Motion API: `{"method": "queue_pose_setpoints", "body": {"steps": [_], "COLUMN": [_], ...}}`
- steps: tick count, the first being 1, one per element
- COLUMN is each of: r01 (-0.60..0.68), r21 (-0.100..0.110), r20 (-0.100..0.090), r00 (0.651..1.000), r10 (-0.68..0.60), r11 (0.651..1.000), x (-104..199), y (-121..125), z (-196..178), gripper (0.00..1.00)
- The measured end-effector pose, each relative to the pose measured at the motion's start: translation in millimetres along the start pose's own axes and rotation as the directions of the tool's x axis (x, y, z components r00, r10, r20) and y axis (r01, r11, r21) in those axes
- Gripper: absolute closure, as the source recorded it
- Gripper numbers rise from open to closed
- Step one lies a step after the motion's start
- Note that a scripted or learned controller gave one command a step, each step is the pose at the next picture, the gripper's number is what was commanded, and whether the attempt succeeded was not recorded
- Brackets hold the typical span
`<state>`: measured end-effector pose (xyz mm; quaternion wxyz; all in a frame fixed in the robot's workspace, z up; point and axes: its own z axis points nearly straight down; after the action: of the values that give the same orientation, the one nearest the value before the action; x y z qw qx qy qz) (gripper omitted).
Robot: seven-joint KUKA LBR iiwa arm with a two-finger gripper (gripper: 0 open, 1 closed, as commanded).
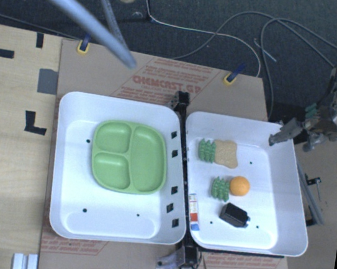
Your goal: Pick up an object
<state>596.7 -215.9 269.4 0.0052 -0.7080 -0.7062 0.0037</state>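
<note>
On the worktop (5, 138), two shallow white plastic bins are set side by side. The left bin (63, 209) carries a pale green plastic tray with three compartments (130, 156). The right bin (267, 230), nearer the worktop's right edge, carries all the small things that could be picked up.

In that bin, towards its far edge, a tan slab shaped like a slice of bread (226, 152) is seen touching a small ridged green piece (206, 150) on its left. Nearer the middle, an orange ball (240, 186) lies against a second ridged green piece (220, 188). Towards the near edge a black block (234, 216) lies by itself, its long axis slanted across the bin. A thin red and white stick (193, 211) lies along the bin's left wall.

The tool (283, 135) is seen at the bin's far right corner, over the rim; whether it is open or closed cannot be told, and nothing is seen held in it.

Every candidate therefore lies to the left of the tool and towards the near edge. The bread-shaped slab is judged the nearest, the black block the least crowded.
</note>
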Motion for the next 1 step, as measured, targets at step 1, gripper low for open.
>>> {"method": "queue_pose_setpoints", "body": {"steps": [1], "r01": [0.003], "r21": [-0.012], "r20": [0.003], "r00": [1.0], "r10": [-0.003], "r11": [1.0], "x": [0.5], "y": [2.1], "z": [-7.1], "gripper": [0.0]}}
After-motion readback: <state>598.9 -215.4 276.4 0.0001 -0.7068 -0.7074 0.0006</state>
